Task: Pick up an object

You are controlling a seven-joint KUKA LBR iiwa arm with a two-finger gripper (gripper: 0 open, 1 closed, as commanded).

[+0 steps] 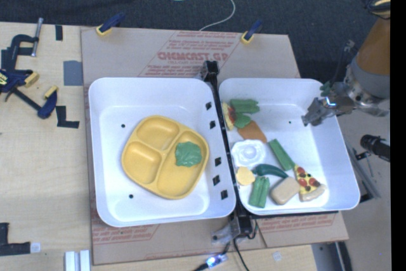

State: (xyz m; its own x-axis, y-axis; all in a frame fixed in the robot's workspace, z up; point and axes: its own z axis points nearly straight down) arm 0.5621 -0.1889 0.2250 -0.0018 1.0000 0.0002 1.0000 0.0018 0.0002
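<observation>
Camera view
Bench: we look down at a slant on a wooden bench [38, 155] with a cardboard sheet [184, 54] under two shallow white bins side by side.
Left bin: we count one left bin [104, 136], and in it one yellow divided plate [152, 158] with three compartments.
On the plate: one flat green leaf-like piece [188, 154] lies in the plate's right compartment.
Right bin: we count one right bin [330, 155], holding a loose heap of toy food in its left and lower parts.
Task objects, looks: small, bright plastic food pieces, most touching or just beside one another.
Task objects, count: we make out one green bean pod [243, 106] near the top, one orange carrot [252, 131], one white fried egg [247, 152], one green stick [280, 155], one dark teal curved piece [270, 170], one small yellow round piece [245, 176], one green pickle [259, 191], one tan bread piece [285, 190] and one pizza slice [309, 183].
Arm: one grey arm with an orange band [374, 51] reaches in from the right.
Gripper: one gripper [315, 113] hangs over the right bin's upper right part, well apart from the food.
Fingers: we cannot tell whether they are parted or closed; nothing is seen between them.
Clamps: we count two blue-and-yellow clamps [111, 23] at the cardboard's top edge.
</observation>
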